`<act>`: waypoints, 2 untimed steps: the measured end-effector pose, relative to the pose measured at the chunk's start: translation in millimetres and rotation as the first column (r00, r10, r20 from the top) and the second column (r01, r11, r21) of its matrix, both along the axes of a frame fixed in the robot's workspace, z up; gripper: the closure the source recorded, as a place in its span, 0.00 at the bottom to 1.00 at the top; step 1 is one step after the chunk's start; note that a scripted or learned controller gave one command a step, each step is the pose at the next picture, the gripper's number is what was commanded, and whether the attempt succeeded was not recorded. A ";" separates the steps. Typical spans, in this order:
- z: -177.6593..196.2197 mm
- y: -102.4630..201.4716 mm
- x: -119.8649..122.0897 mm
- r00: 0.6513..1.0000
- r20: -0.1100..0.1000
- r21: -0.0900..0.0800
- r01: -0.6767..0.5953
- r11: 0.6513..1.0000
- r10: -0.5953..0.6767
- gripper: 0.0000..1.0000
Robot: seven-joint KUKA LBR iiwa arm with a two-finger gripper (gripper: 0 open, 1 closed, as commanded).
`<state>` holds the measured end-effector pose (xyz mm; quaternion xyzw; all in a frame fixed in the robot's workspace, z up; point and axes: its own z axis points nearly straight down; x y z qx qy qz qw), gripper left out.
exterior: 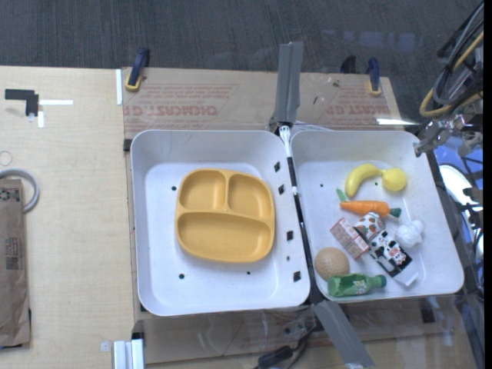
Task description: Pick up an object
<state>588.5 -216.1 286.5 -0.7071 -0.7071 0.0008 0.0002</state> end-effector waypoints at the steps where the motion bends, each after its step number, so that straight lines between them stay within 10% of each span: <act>1: -125.3 57.4 18.8 0.999 -0.001 0.000 -0.044 0.999 0.044 0.00; 2: -195.6 90.6 -29.1 0.997 -0.001 0.000 -0.080 0.997 0.080 0.00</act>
